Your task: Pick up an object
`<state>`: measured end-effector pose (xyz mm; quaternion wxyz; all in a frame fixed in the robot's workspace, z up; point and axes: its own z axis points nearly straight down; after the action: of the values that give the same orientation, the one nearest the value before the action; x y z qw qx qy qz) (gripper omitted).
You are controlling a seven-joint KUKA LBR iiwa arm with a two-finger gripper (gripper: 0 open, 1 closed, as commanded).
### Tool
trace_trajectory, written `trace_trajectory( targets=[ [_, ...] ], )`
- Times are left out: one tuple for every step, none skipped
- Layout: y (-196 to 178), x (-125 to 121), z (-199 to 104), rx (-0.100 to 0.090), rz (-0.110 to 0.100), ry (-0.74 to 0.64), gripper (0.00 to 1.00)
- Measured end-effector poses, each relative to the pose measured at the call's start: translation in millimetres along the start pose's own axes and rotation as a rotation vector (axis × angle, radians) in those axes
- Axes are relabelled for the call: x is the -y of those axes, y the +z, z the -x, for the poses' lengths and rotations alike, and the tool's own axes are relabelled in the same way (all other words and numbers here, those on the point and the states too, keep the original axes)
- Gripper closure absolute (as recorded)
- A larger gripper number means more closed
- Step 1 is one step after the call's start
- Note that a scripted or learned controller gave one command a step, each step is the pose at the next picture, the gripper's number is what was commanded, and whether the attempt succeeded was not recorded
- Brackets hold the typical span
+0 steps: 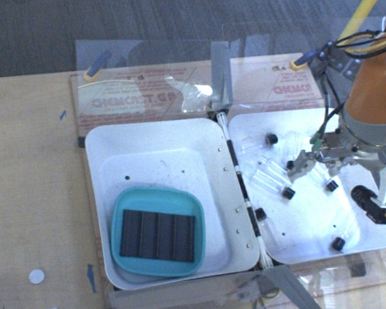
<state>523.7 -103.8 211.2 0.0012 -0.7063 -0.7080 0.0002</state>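
Observation:
Several clear plastic vials with black caps lie scattered in the right bin. One vial lies near the bin's middle, with its cap at the lower right end. Another black cap sits toward the back, and one more rests near the front edge. My gripper hangs low over the right bin's middle, just right of the central vial, with a small black cap below it. Nothing can be seen held in it.
The left bin holds a teal tray with a black ridged block in it. A metal divider separates the bins. Clear plastic sheets stand behind both. The arm's orange band looms over the right bin's right side.

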Motion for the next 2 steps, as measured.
trace_trajectory(
  targets=[
    [123.2,-40.1,48.1,0.003,0.01,-0.048,0.0],
    [124.3,-125.7,77.0,-0.006,-0.011,-0.303,0.0]
  ],
)
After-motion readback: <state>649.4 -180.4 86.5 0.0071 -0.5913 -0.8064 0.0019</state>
